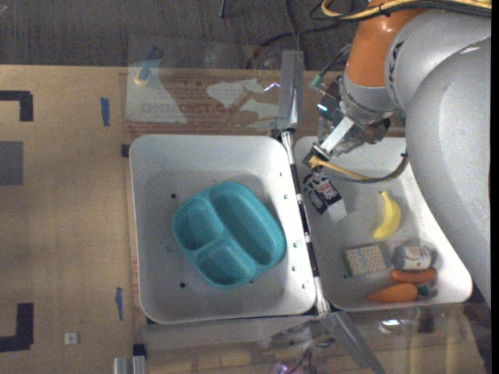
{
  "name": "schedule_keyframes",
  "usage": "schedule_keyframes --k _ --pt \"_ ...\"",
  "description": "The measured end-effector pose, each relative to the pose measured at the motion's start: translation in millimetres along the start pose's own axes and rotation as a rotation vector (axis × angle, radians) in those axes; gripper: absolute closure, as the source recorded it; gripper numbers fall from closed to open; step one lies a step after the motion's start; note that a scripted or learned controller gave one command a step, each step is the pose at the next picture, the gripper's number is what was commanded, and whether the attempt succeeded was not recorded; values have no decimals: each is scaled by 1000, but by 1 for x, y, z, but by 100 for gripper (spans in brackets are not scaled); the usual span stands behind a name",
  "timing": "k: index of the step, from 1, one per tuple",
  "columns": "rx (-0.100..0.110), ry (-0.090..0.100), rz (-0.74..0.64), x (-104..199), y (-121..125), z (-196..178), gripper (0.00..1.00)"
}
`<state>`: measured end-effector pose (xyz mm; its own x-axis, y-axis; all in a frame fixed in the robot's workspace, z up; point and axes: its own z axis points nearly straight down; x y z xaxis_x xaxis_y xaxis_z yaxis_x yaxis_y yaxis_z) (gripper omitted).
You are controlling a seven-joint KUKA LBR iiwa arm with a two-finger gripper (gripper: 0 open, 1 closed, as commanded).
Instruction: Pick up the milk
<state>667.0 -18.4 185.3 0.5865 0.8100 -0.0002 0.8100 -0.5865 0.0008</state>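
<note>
Grey KUKA arm (437, 76) w/ orange band reaches in from right, wrist over upper-left part of right shallow white bin (448, 291). Two-finger gripper (318, 162) sits low near that bin's left wall, right above small dark milk carton w/ white and red print (323, 194). Carton lies tilted on bin floor, close to left wall, just under gripper tip. Can't tell if touching; grip state not readable at this res.

Same bin, further down: yellow banana (387, 216) right of carton, apart from it. Speckled tan square sponge (365, 260), grey round can (412, 255), two orange carrots (401, 284) clustered near bottom-right corner.

Left shallow white bin (148, 162) holds teal plastic divided plate, 3 compartments (228, 233), roughly centred, tilted diag.
</note>
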Motion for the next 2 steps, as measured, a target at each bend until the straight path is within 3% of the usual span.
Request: schedule_keyframes --k 1,2 --pt "1 0 325 11 -79 -78 100" --pt "2 1 629 55 -60 -64 100"
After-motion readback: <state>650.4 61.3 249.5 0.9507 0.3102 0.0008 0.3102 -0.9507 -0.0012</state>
